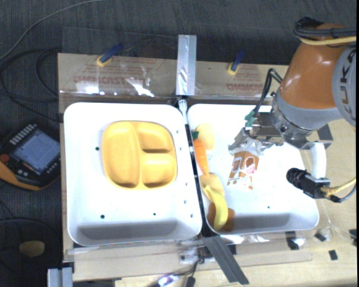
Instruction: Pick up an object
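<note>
Jaws (246, 145): low over the right bin, just above the top edge of a small printed packet; the grey wrist block hides the tips, so I cannot tell how wide they stand or whether anything is between them.
Packet (243, 170): flat on the floor of the right bin (287, 214), near its middle, white with brown-orange print, tilted a little; its upper end lies directly under the jaws.
Other pickable things: a toy carrot (200, 154) lies along the right bin's left wall, with a pale yellow rounded piece (206, 134) beside its top; a toy banana (216, 197) runs toward the near-left corner, ending against a brownish round piece (221, 219).
Left bin (84, 220): carries a yellow divided plate (139, 154), set near its middle, well apart from the arm.
Step in hand: by my reading, the descent onto the packet, with no lift yet shown.
Next move: likely calls for closing on the packet's upper edge and rising straight; a thin flat thing on a smooth floor may slip out, so a low, square approach looks needed.
Arm (314, 82): grey with an orange band, reaching in from the right over the bin's far-right corner.
Desk (341, 238): pale wood, with a clear sheet clipped along its far edge by blue and yellow clips.
Room: dark carpet around the desk, loose cables, and an orange-cased control pendant (27, 157) on the floor off the left edge.
</note>
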Robot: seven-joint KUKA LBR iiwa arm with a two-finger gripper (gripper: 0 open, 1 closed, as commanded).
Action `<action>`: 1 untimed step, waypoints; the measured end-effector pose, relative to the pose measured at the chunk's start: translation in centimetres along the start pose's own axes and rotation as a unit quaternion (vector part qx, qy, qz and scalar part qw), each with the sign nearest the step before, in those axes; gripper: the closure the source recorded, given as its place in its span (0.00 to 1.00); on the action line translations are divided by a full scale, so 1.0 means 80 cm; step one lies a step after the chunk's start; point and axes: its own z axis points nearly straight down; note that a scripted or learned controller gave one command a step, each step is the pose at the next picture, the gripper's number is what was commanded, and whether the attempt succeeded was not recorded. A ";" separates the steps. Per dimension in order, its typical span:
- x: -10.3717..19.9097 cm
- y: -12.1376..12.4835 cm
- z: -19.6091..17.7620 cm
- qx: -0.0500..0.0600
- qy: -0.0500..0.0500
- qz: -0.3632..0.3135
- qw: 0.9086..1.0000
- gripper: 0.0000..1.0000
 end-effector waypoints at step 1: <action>0.119 -0.012 -0.088 -0.001 0.000 0.035 0.999 1.00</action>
